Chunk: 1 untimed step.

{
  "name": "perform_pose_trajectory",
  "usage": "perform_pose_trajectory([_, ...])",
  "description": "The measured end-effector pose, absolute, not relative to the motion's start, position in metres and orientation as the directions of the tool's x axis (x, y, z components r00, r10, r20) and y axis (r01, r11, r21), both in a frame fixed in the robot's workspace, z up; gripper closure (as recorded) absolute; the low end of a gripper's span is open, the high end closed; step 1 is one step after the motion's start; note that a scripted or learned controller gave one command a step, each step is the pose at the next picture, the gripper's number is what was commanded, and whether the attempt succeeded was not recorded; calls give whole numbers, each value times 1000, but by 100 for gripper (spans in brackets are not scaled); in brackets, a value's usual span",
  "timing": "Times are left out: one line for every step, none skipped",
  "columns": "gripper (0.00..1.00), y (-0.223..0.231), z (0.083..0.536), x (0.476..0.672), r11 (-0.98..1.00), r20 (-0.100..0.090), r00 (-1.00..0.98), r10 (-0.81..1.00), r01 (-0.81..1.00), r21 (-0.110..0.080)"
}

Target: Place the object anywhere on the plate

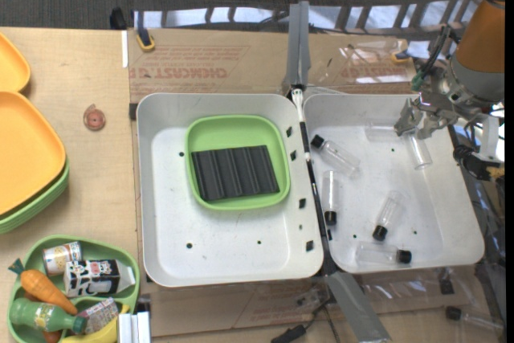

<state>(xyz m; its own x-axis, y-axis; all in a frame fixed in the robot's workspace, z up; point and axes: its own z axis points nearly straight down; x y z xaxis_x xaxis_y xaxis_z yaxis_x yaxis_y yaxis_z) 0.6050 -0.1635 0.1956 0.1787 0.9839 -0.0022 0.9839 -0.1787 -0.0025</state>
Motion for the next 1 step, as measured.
perform_pose_trajectory([0,-163,196,605,-179,-2,179,984,984,-2])
